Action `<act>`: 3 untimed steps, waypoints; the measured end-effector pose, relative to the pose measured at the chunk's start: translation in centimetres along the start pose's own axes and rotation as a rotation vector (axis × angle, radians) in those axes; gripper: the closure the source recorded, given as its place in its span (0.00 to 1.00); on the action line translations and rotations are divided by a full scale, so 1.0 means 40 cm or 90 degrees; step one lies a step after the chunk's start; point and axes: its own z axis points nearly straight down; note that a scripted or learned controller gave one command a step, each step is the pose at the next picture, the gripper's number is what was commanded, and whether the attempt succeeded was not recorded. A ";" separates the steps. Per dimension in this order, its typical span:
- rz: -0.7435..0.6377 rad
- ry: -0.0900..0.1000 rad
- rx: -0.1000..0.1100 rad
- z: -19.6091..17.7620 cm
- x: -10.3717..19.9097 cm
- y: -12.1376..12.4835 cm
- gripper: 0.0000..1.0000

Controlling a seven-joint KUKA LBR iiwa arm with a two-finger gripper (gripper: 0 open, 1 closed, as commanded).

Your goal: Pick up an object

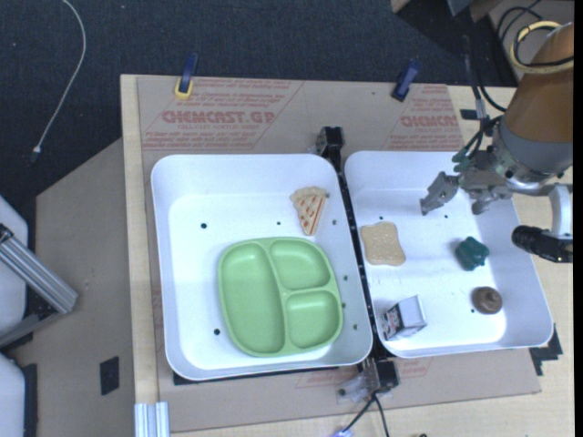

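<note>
Over the right bin (524, 330), near its far wall, the gripper (461, 194) hangs with its jaws spread and nothing between them. Below it in that bin lie the possible picks: a slice of bread (383, 244) by the divider, a teal lump (471, 253) toward the right, a brown donut (486, 300) nearer the front, and a small silver box (404, 316) at the front left. The left bin (173, 244) holds a green tray (276, 294) with three wells and a toast wedge (310, 209) near the divider.

What could go wrong, as I judge it: the gripper stands apart from every object, so a straight descent would close on bare floor. The bread lies flat and thin, and the jaws might slide over it. The teal lump and the donut look rounded and could squirt out of an off-centre pinch. The box sits close to the front wall, leaving little room for a finger.

The brown sheet on the bench (137, 244) reads "CHEMCAST GP" in red, repeated at the far side.
</note>
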 end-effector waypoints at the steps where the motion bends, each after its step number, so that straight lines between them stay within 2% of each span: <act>1: -0.002 -0.001 -0.009 -0.020 0.001 0.008 0.00; 3: -0.001 0.000 -0.004 0.209 -0.011 -0.021 0.00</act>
